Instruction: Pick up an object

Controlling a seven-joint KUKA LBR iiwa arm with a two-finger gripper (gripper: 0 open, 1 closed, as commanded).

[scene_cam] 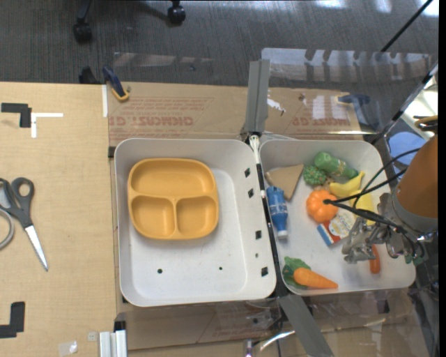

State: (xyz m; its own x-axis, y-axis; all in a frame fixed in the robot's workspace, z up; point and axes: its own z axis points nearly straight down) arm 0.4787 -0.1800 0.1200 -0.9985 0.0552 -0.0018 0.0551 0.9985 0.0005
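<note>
Scissors point(24, 216), grey handles, lie on the wooden bench point(56, 279) at far left, blades pointing toward the near edge. Black corner marks point(17, 111) sit on the bench surface near the top left and bottom left. A blue and yellow clamp point(116, 84) rests at the bench's far edge, beside the cardboard sheet point(181, 111). Chair casters point(176, 12) stand on the dark carpet beyond.

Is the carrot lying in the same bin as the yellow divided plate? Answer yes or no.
No. The carrot lies in the right bin, while the yellow divided plate sits in the left bin.
</note>
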